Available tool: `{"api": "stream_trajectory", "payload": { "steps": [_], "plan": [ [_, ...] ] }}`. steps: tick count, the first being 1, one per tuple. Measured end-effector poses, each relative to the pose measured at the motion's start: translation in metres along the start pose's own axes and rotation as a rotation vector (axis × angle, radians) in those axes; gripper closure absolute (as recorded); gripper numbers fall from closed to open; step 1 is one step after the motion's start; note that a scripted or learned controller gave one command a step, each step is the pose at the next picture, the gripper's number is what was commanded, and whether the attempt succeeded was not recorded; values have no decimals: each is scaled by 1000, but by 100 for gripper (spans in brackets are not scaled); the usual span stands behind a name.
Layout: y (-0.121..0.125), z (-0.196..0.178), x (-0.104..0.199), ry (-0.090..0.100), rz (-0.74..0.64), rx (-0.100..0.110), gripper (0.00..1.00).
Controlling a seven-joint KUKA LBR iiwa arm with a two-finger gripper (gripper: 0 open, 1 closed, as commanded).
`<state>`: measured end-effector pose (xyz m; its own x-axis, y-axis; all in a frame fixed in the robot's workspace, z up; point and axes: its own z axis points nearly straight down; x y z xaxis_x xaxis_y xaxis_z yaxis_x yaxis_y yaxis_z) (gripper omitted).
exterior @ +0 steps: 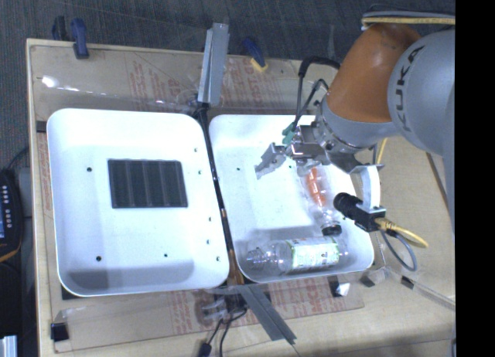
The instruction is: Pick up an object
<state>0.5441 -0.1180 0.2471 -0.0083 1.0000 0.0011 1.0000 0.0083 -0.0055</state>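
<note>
Clear plastic bottle (298, 256) with a white label lies on its side along the near wall of the right bin (240, 193), closest to the lens. A second clear bottle (315, 189) with an orange band lies further back near the bin's right wall, just under the wrist.

Gripper (271, 159) sits above the bin floor, upper middle, fingers look spread, nothing between them. Neither bottle is touched.

Left bin (69, 193) has a dark grated block (147, 183) in the middle.

Best bet, I think: go for the orange-banded bottle since it's nearest, straddle it across the narrow axis, drop low before closing. Round clear plastic will likely roll or squirt out.

Arm enters from the right, orange band (371, 77) over the bin's back right corner, wrist angled down and left.
</note>
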Motion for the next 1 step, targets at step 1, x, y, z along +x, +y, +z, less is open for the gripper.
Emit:
{"api": "stream_trajectory", "payload": {
  "steps": [1],
  "plan": [
    [20,29,-72,-2,26,-1,0]
  ]
}}
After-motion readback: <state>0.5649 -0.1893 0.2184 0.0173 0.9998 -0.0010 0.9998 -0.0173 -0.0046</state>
